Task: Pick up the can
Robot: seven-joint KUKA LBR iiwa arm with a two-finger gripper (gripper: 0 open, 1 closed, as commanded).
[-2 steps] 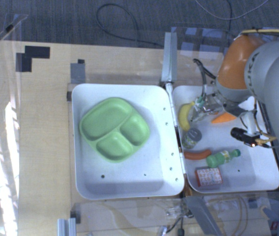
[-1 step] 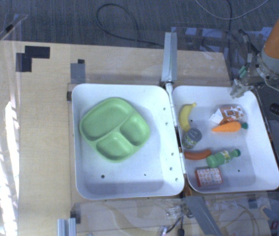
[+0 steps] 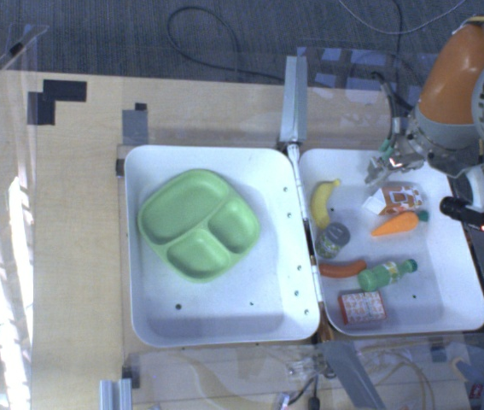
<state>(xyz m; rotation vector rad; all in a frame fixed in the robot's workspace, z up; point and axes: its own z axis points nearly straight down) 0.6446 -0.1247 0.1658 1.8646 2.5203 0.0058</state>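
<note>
The can is small and grey with a dark lid. It stands in the right bin close to the bin's left wall, just below a banana. My gripper hangs over the bin's far side, up and to the right of the can and well apart from it. Nothing shows in the gripper. The arm's orange band rises behind it at the right.
An orange-and-white packet and a carrot lie right of the can. Below it lie a red sausage-like piece, a green bottle and a red box. A green divided plate sits in the left bin.
</note>
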